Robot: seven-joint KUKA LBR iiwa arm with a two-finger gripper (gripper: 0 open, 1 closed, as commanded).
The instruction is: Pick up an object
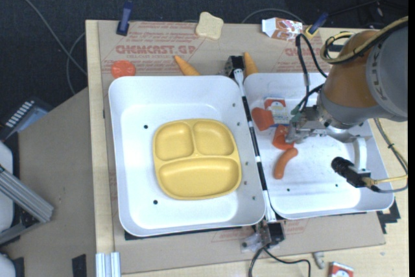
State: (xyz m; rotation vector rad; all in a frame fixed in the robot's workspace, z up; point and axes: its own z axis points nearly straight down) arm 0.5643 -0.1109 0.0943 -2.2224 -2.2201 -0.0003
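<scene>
The right bin (pixel 324 201) holds several small items near its left side. A red-orange piece (pixel 262 117) lies by a small white and red carton (pixel 275 104). Below them are a red piece (pixel 281 137) and an orange sausage (pixel 283 163). My gripper (pixel 297 131) is low in this bin, right beside the red piece and touching or nearly touching its right edge. The arm's grey and orange wrist (pixel 350 84) covers the bin's upper right part.
The left bin (pixel 130 139) holds a yellow divided plate (pixel 194 159). On the bench behind the bins lie a bread slice (pixel 209 24), a carrot (pixel 187 66), an orange disc (pixel 120 68), a blue clip (pixel 124 17) and a carton (pixel 283 27). Cables run along the right.
</scene>
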